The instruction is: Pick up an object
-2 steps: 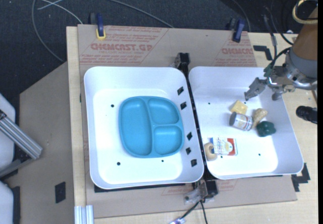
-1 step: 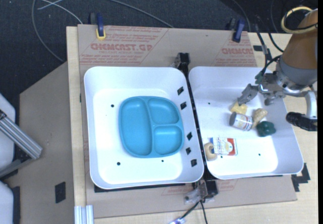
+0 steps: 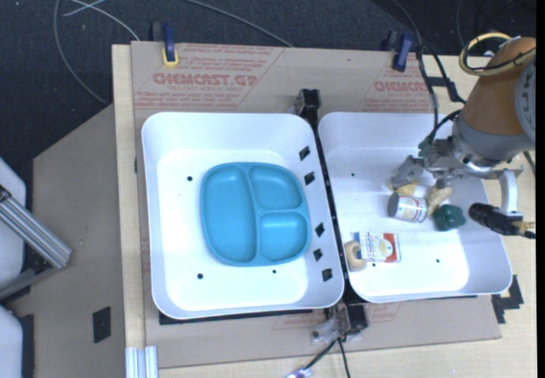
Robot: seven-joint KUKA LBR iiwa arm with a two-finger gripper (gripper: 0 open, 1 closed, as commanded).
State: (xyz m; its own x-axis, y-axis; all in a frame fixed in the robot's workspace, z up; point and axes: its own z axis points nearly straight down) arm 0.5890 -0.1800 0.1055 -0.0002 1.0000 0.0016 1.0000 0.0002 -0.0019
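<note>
My gripper (image 3: 423, 183) hangs low over the upper middle of the right bin (image 3: 485, 278). Just under it lies a small silver and cream can (image 3: 409, 209) on its side, touching or nearly touching the gripper. A dark green rounded object (image 3: 449, 216) sits right of the can. A flat white and red packet (image 3: 380, 247) lies nearer the front, with a small tan round piece (image 3: 354, 256) at its left end. Whether anything is held is hidden by the wrist.
The left bin (image 3: 162, 197) holds a blue divided plate (image 3: 254, 213) in its middle. A black divider rail (image 3: 317, 189) with clips runs between the bins. The orange-banded arm (image 3: 498, 104) comes in over the right bin's far right corner.
</note>
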